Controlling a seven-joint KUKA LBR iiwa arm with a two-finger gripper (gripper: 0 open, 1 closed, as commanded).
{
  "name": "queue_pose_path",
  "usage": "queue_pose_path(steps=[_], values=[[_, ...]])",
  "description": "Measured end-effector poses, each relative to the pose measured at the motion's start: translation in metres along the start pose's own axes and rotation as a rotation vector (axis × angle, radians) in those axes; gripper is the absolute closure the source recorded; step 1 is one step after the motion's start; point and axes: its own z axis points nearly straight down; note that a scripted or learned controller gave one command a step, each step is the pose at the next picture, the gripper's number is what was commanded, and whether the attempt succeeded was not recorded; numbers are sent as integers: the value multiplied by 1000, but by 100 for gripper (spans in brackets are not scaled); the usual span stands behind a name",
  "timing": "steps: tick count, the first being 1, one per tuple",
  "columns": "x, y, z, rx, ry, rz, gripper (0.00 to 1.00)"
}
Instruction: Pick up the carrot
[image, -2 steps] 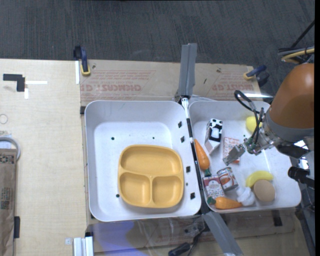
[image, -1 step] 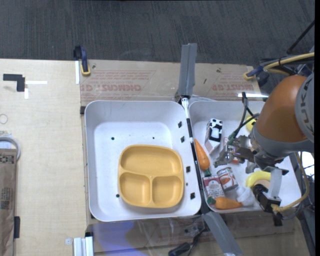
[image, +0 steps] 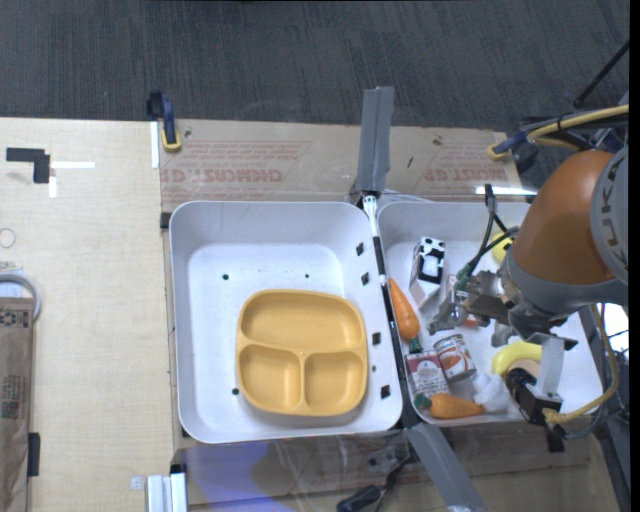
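The pale wooden counter (image: 90, 300) carries two shallow white bins side by side. The left bin (image: 200, 240) holds a yellow divided plate (image: 302, 352) with three compartments, lying flat near the bin's middle.

Just past the wall shared by the bins, in the right bin (image: 400, 222), lies the carrot (image: 403, 308): an orange, tapered piece, set lengthwise along the left wall with its narrow end pointing away from the camera. It sits on the bin floor, apart from the tool (image: 447, 312), which is to its right, close by but not touching it. Whether the tool is wide or narrow cannot be told from here.

Behind the tool stands a black-and-white carton (image: 430, 260). Nearer the front lie a small red-labelled can (image: 455, 358), a red packet (image: 427, 376) and another orange piece (image: 455, 406). A yellow banana (image: 515, 354) lies under the grey arm (image: 565, 235).
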Motion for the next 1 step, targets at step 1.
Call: queue_pose_path(steps=[1], values=[[0, 0, 0, 0, 0, 0, 0]])
